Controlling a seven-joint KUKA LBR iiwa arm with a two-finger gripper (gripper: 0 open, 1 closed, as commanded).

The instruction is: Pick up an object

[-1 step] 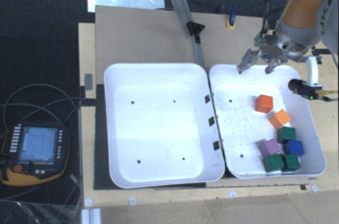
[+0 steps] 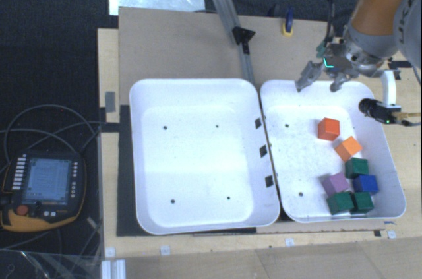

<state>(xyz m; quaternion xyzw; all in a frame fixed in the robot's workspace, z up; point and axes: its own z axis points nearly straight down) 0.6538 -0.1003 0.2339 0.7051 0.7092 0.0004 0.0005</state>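
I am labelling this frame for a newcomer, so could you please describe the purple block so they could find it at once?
Start at the right-hand white bin and look to its near right corner, where several blocks are bunched together. The purple block lies at the left edge of that bunch, against the green and blue ones. It is the only pale lilac piece there.

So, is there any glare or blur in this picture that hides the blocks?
Camera view: bright glare on the left bin floor; the blocks in the right bin stay sharp; the gripper looks slightly soft against the bench.
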